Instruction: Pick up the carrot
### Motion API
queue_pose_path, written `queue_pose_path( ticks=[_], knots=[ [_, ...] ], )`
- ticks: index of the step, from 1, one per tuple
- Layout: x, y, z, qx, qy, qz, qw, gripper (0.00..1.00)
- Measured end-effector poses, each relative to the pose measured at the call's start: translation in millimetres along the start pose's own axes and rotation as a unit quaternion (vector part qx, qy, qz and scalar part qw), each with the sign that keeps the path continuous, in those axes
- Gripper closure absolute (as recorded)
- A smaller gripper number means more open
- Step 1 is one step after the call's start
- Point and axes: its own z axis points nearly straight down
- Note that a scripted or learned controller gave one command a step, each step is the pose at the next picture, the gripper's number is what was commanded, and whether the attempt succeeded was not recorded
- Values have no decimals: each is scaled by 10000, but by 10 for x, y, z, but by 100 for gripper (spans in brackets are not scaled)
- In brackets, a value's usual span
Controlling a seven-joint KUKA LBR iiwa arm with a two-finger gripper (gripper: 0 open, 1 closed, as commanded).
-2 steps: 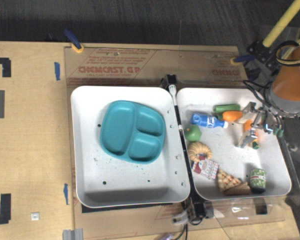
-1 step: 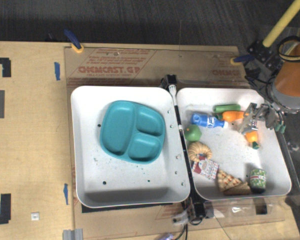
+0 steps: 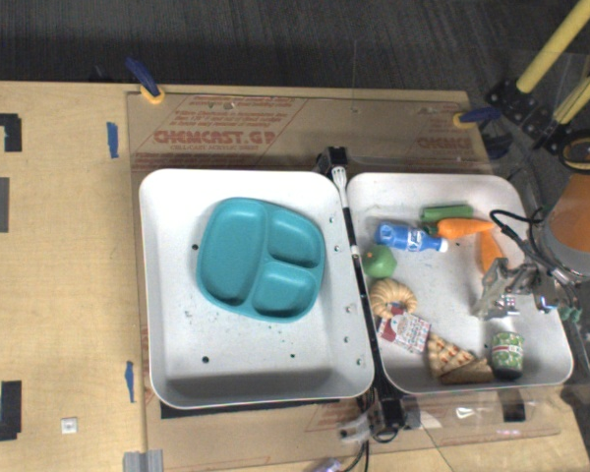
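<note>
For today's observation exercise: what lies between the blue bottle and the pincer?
In the camera view, the carrot lies between the bottle and the pincer, with bare bin floor around.

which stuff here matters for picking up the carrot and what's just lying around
Belongs to the job:
carrot, in the right bin
gripper, low over the right bin, just below the carrot in the view

Just lying about:
teal divided plate in the left bin
blue bottle
green can
pretzel
pizza slice
</note>
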Motion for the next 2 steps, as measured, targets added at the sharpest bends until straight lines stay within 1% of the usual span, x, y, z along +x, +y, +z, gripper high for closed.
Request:
queue_pose_path(
  ticks=[1, 2],
  knots=[
    [-10, 0, 9, 5, -16, -4, 10000, 0],
    [-729, 29, 32, -3, 0, -480, 9988, 0]
  ],
)
